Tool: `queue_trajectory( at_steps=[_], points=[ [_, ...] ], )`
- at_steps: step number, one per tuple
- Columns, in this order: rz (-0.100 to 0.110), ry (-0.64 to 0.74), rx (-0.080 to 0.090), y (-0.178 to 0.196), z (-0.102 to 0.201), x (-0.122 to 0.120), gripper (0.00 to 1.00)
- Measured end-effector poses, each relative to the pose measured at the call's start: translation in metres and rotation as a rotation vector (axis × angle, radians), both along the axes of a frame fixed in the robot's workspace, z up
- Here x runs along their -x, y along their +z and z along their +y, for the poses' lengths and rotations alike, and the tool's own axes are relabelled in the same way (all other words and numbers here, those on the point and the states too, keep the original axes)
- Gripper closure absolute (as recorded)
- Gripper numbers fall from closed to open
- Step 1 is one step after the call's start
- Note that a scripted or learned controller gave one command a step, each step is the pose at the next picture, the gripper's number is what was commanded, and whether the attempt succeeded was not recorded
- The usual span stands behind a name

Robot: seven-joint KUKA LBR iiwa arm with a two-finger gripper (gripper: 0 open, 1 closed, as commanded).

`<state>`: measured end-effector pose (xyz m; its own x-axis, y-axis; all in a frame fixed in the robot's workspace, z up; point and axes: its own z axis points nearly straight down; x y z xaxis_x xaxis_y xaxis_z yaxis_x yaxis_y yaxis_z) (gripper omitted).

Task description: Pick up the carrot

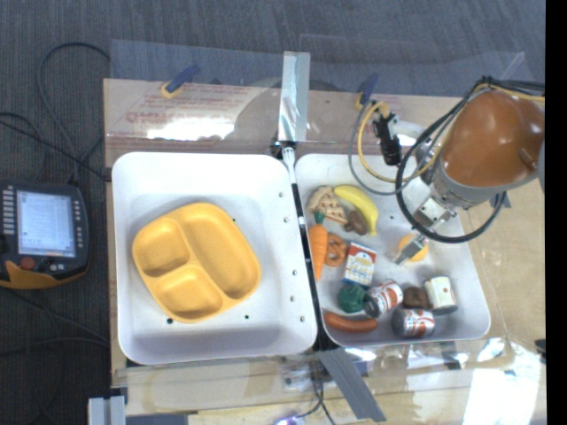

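Note:
The carrot [317, 246] is a slim orange cone lying lengthwise against the left wall of the right bin [472, 277], with its green top end toward the back. My gripper [432, 212] hangs under the orange wrist band over the right side of that bin. It is well to the right of the carrot and apart from it. The arm's body covers much of the gripper from above. A small orange and yellow piece [412, 249] lies just below it in the bin.
Around the carrot lie a banana [356, 204], a waffle [325, 204], a pretzel-like snack [336, 251], a small carton [359, 264], a green item [352, 297], a sausage [350, 322] and cans [413, 322]. The left bin [133, 171] holds a yellow divided plate [195, 259].

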<state>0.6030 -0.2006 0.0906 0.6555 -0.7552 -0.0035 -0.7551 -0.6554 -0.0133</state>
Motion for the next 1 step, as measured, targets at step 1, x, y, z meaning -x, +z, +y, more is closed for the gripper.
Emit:
queue_trajectory(
  at_steps=[1],
  points=[
    [0.001, 0.152, 0.002, 0.0028, -0.003, 0.0502, 0.0]
  ],
)
